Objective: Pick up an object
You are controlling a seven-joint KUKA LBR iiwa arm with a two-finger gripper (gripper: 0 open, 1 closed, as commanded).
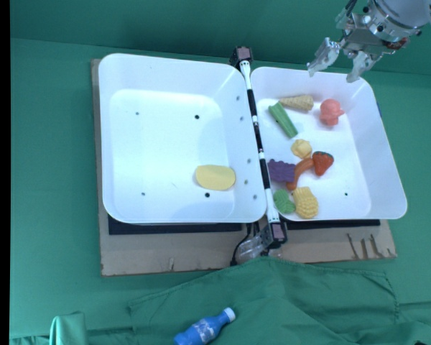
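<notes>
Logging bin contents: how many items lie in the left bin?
1: a flat yellow piece near the left bin's front right corner. Nothing seems hidden there.

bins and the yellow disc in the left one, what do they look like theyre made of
The two bins look like thin moulded plastic, glossy white: rounded corners, smooth walls, soft sheen. The yellow disc looks like matte plastic or rubber, a toy food piece: flat even colour, no shine. The view leaves the exact material open.

The left bin (pixel 129 85) holds one flat piece (pixel 215 177) near its front right corner, while the right bin (pixel 377 185) holds a cluster of toy foods (pixel 302 149) along its left side
</notes>
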